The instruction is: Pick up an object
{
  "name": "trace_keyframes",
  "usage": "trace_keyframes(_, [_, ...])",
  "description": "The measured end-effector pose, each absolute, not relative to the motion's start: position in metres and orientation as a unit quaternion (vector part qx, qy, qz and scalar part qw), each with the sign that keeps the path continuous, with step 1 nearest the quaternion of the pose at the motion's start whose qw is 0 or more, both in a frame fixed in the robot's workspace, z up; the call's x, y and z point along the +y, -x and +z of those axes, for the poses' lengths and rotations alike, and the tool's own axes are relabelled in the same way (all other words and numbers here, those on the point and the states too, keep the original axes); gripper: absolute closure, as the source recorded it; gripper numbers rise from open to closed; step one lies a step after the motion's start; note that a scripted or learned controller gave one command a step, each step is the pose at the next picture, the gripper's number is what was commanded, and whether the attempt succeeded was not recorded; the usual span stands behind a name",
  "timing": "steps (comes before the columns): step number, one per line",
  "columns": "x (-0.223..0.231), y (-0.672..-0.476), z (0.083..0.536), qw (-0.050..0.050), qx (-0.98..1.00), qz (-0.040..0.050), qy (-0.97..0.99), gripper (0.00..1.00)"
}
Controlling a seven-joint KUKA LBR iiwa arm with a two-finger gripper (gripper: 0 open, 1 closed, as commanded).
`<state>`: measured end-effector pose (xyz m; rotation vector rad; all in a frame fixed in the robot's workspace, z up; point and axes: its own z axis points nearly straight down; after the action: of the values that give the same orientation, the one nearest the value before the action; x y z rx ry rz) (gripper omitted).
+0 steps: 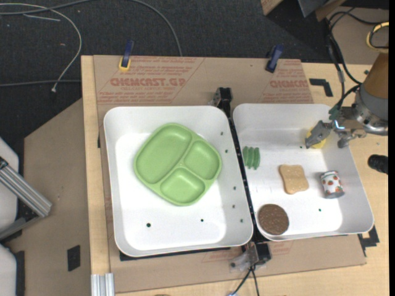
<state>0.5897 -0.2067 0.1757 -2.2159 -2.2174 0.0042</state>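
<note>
In the right bin lie a green ridged piece near the left wall, a tan slice of toast in the middle, a small can with a red and white label to the right, and a brown round disc at the front. My gripper hangs over the bin's far right corner, its two fingers spread apart. A small yellow thing peeks out under the left finger; most of it is hidden, and it is not between the fingers.
The left bin holds a green three-part plate. Black clamps sit at the far and near ends of the seam between the bins. Cables run past the bench's far right, behind the arm.
</note>
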Motion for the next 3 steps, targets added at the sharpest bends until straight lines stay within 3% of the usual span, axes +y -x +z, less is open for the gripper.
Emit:
trace_keyframes(1, [-0.203,-0.591,0.113,0.003,-0.707,0.0013,0.707,0.00])
trace_keyframes(2, [-0.202,-0.590,0.083,0.002,-0.707,0.0009,0.707,0.00])
trace_keyframes(3, [-0.202,-0.592,0.097,0.001,-0.707,-0.0005,0.707,1.00])
